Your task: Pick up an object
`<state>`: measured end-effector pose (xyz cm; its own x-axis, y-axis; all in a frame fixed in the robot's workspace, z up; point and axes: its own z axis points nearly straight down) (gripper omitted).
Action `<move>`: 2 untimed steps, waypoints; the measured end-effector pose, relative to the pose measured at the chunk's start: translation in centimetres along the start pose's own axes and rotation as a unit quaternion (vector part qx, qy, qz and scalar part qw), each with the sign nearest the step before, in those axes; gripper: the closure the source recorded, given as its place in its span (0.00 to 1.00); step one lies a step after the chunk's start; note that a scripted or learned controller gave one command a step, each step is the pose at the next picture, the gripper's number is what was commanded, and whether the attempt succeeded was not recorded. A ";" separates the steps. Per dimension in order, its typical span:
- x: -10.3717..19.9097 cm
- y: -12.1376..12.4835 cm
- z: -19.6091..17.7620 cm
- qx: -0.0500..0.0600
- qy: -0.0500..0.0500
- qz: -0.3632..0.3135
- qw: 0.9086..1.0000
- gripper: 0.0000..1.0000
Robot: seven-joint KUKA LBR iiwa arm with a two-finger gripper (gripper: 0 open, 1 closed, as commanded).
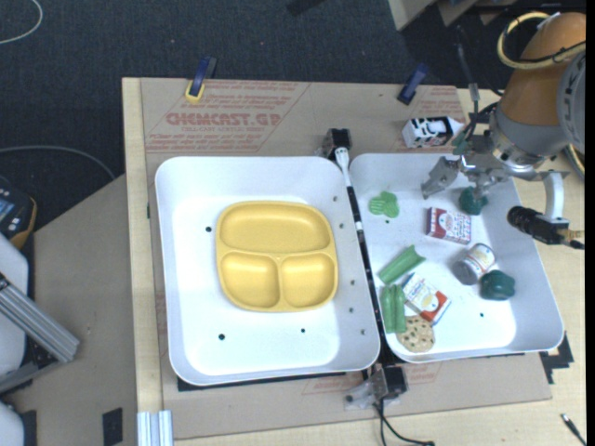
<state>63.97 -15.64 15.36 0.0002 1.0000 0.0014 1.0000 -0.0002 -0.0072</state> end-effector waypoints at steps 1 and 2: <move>0.2 0.1 4.3 -0.001 0.000 -0.001 1.000 0.00; 0.3 0.1 7.0 -0.002 0.000 -0.001 1.000 0.00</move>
<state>64.06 -15.38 8.37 -0.0014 1.0000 0.0006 1.0000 0.0014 -0.0032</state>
